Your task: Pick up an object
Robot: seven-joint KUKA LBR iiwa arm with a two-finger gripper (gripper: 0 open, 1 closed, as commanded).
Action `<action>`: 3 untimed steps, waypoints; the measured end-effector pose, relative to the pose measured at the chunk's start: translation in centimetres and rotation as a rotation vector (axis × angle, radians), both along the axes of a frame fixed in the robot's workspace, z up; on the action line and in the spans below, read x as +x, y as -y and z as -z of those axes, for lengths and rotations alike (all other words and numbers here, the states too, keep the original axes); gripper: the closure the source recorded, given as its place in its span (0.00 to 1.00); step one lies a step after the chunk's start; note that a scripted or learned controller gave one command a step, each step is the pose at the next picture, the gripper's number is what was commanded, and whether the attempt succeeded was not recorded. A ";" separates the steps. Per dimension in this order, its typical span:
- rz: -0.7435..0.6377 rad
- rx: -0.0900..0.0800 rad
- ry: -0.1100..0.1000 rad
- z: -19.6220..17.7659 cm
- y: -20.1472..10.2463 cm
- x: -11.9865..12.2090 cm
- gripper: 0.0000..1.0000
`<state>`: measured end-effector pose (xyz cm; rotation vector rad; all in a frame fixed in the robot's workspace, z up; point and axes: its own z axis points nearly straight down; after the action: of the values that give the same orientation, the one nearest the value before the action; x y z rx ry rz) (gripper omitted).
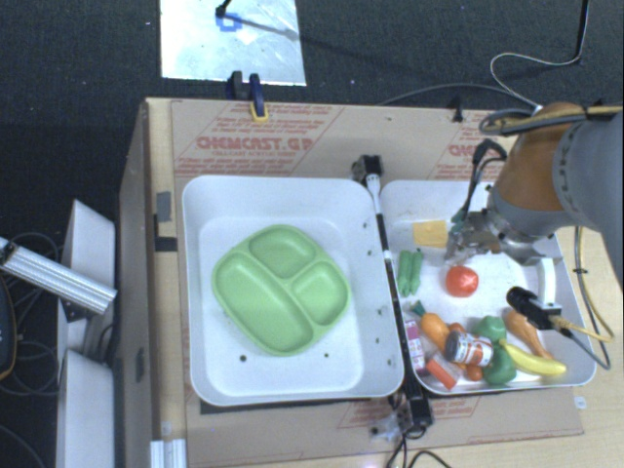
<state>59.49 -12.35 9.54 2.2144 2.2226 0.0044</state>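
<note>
My gripper hangs over the back part of the right bin, at the end of the grey arm with its orange band. A red tomato lies just in front of it and a yellow cheese block just to its left. Nothing shows between the fingers. A green pea pod lies by the bin's left wall. Along the front of the bin sit an orange carrot, a small can, a green pepper and a yellow banana.
The left bin holds a green divided plate. A second carrot and a red piece crowd the right bin's front. A ridge with clips separates the two bins.
</note>
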 end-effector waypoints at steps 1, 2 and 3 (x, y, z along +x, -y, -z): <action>0.000 0.000 0.000 0.0 0.0 0.0 0.00; -0.001 0.001 -0.002 1.0 -1.5 5.8 0.00; -0.002 0.001 -0.001 1.0 -2.5 7.5 0.00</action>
<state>66.95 -9.88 8.54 2.2133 2.2257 0.0039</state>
